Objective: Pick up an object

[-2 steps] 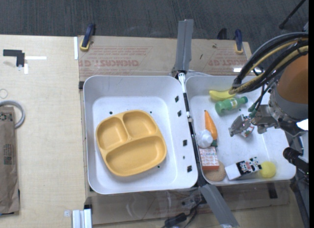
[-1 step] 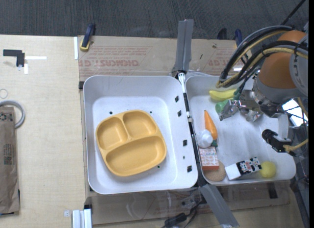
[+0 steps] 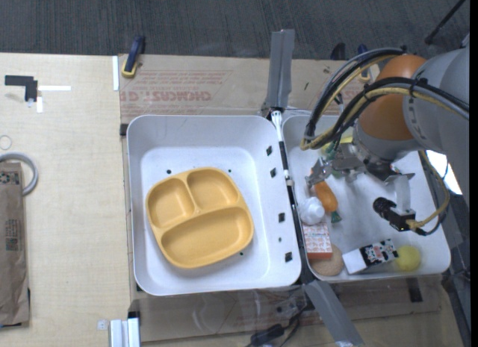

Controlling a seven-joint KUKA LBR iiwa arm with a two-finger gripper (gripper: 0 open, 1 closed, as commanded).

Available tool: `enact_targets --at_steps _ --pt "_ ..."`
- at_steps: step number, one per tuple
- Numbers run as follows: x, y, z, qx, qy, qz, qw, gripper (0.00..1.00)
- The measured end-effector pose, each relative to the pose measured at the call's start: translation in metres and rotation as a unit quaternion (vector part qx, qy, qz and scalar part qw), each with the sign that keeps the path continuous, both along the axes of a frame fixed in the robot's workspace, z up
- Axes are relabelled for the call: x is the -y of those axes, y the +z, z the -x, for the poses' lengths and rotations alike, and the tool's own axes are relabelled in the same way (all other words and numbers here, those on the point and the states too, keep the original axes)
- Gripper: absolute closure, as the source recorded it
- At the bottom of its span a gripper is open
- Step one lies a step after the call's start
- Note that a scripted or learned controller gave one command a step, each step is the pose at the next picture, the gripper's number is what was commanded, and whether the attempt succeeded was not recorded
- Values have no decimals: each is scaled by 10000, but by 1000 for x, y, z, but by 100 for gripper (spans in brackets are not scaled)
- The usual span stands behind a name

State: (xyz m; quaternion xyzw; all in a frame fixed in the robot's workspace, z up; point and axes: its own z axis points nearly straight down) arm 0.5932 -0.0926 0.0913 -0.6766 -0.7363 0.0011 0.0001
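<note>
Fingers — can't tell their state; the gripper [image 3: 326, 176] sits low, touching an orange object [image 3: 324, 195], arm overhead.

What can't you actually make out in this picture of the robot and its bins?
- Gripper, camera view: the arm's wrist and cables cover it, so its fingers are unreadable.
- Orange object beneath it: partly hidden, identity unclear.
- Small box by the right bin's left wall: print too small.
- Brown bag: cut off by the left edge.
</note>
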Motion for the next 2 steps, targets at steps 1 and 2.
enact_targets --at_steps 1,2 --pt "2 9 0 3 -11 8 10000 100" --pt "-48 100 26 -2 -696 5 9976 100"
